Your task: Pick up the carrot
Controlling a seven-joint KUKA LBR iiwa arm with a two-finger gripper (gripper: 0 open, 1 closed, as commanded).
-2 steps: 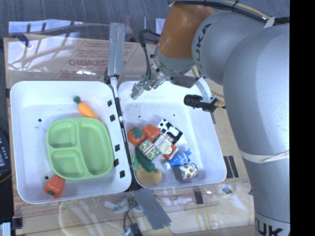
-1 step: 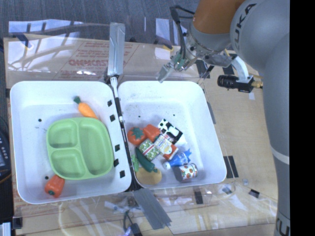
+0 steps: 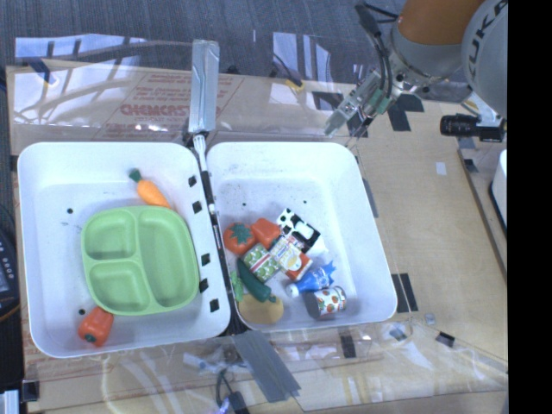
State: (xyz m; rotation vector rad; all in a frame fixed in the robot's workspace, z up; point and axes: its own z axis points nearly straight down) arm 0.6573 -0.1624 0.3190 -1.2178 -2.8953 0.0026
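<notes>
The carrot [image 3: 149, 191] lies in the left bin [image 3: 34, 231], near its back wall and just beside the upper edge of the green tray [image 3: 138, 259] with 3 compartments. The gripper [image 3: 352, 115] hangs above the back right corner of the right bin [image 3: 366, 222] — well apart from the carrot — and its 2 fingers look spread with nothing between them. A pile of toy food [image 3: 280, 266] sits in the right bin.

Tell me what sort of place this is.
Likely a robotics lab set up for pick-and-place trials: a bench patched with tape, two white bins side by side holding toy food such as the carrot beside a green tray, and an industrial arm's gripper above.
</notes>
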